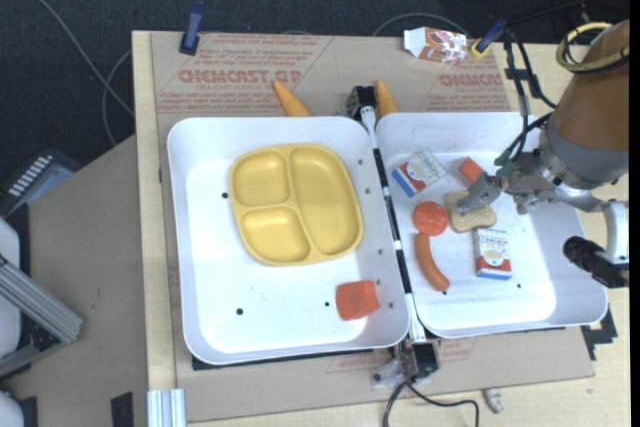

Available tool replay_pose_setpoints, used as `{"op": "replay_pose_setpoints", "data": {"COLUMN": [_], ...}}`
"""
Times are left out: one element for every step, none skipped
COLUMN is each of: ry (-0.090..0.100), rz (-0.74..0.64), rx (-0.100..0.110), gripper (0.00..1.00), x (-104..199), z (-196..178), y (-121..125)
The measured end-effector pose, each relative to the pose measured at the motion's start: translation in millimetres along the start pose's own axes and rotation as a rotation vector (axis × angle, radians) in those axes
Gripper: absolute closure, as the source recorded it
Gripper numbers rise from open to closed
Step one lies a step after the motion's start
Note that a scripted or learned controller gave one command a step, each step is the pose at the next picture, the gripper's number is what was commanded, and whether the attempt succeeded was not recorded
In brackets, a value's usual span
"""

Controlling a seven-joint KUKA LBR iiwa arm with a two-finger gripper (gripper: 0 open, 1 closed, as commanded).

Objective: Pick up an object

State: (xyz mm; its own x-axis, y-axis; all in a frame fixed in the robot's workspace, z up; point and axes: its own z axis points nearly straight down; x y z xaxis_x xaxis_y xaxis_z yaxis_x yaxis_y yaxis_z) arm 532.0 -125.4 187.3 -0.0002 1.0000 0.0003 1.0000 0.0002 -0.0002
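Camera view: gripper [478, 200] is hovering low in the right bin [560, 300], fingers narrowly parted right over the tan bread slice [472, 216], not yet gripping it; slice is looking light, stiff, flat, probably toy plastic; pinching across its edges seems best.

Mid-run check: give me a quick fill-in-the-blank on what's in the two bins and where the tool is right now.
1. The yellow divided plate lies in the ____ bin.
2. The plate has ____ compartments.
3. The tool is over the ____ bin, at the tan bread slice.
4. The long orange sausage lies just below the round ____ tomato.

Missing words: left; three; right; red
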Motion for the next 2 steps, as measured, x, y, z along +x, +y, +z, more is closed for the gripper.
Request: {"op": "replay_pose_setpoints", "data": {"ry": [0.000, 0.001], "rz": [0.002, 0.001], "rx": [0.002, 0.002], "gripper": [0.00, 0.00], "x": [-75, -48], "z": [69, 103], "y": [-2, -30]}}
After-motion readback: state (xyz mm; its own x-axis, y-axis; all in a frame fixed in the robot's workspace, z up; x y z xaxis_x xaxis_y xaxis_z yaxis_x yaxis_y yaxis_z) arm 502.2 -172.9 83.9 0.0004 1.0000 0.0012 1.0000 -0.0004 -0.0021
